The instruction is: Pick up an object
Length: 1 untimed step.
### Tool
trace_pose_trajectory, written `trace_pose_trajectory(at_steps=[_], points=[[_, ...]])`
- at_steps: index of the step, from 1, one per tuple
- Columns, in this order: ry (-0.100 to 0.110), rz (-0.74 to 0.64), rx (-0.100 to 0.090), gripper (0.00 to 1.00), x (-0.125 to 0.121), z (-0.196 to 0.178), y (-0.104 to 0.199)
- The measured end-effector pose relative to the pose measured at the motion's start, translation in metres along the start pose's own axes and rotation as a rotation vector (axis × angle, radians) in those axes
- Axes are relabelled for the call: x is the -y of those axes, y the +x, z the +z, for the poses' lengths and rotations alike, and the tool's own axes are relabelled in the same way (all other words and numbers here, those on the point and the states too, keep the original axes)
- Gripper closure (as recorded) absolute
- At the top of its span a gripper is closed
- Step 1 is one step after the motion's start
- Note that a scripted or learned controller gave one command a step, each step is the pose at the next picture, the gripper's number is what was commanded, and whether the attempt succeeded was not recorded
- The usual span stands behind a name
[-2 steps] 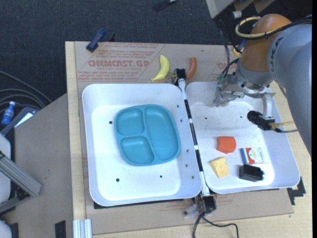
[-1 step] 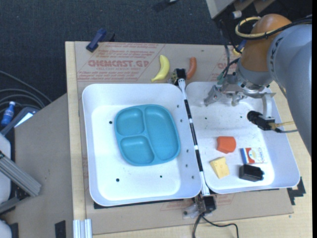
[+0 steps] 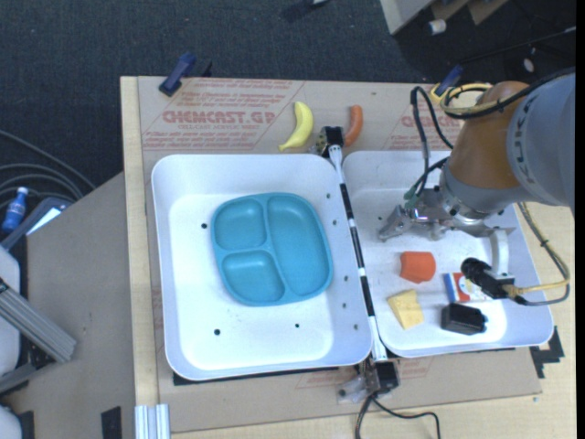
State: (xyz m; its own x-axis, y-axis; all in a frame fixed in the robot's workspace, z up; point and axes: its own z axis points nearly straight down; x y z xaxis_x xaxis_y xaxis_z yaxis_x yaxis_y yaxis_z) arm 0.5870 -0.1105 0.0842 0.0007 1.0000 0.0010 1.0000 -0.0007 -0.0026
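— Blue, that sectioned plate [image 3: 271, 248] in the left bin [image 3: 174, 273]; what lies in the right bin [image 3: 384, 176]?

— An orange-red block [image 3: 419, 265] near the middle, a yellow wedge [image 3: 406, 309] just below it, a small red, white and blue box [image 3: 455, 286] to the right, and a black piece [image 3: 463, 318] beside the wedge.

— And the hand [image 3: 413, 219]?

— Low over the right bin, just above the orange-red block, metal fingers [image 3: 391, 227] splayed apart, pinching nothing.

— Which way does the wedge run?

— Its long axis goes roughly top to bottom, tilted slightly.

— Anything on the worktop [image 3: 228, 117]?

— A banana [image 3: 298, 127] and an orange carrot-like piece [image 3: 353, 125] behind the bins, a blue clamp [image 3: 176, 74] at the corner.
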Motion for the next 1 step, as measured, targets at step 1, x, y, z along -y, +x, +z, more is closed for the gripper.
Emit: trace_pose_trajectory(at_steps=[1], points=[[-0.002,0.001,0.0,1.0,-0.0005,-0.0102,-0.0002]])
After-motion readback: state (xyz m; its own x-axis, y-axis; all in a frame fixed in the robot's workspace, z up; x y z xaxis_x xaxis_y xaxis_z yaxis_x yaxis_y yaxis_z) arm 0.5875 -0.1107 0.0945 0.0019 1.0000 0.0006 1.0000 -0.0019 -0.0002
